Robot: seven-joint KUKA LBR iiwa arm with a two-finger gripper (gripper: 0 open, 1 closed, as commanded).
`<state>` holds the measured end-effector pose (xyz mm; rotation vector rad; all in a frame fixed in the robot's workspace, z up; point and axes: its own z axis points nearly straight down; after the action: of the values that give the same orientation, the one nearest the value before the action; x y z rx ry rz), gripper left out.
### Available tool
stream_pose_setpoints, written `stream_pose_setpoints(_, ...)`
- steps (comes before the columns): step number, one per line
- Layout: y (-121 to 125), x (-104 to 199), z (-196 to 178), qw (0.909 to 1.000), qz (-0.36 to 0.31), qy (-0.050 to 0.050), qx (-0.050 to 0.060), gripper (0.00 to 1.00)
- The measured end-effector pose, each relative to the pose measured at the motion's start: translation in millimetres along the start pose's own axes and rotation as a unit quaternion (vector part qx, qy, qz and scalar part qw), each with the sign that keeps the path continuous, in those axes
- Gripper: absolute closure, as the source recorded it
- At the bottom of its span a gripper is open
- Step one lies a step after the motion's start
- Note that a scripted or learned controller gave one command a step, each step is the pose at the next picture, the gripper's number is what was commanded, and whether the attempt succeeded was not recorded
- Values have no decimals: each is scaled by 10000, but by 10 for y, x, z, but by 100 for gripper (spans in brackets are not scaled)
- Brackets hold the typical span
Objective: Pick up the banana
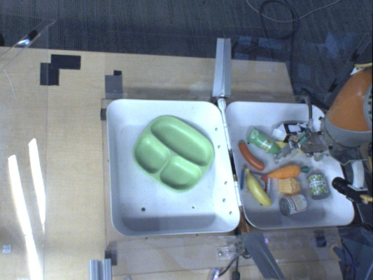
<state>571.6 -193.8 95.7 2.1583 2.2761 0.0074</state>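
The banana (pixel 257 189) lies in the right bin (pixel 344 217), near its left wall, with a carrot (pixel 284 172) just right of it and a red sausage (pixel 251 156) beyond. The gripper (pixel 303 140) hangs farther back and to the right, well apart from the banana, over a green bottle (pixel 261 140). How its tips stand cannot be told. A green tray (pixel 173 152) sits in the left bin (pixel 125 214).
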Motion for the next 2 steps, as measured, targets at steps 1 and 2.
stream_pose_setpoints(1,18,-2,-120,10000,-9,-4,-23,100)
stream_pose_setpoints(2,20,-2,-122,10000,-9,-5,-26,0)
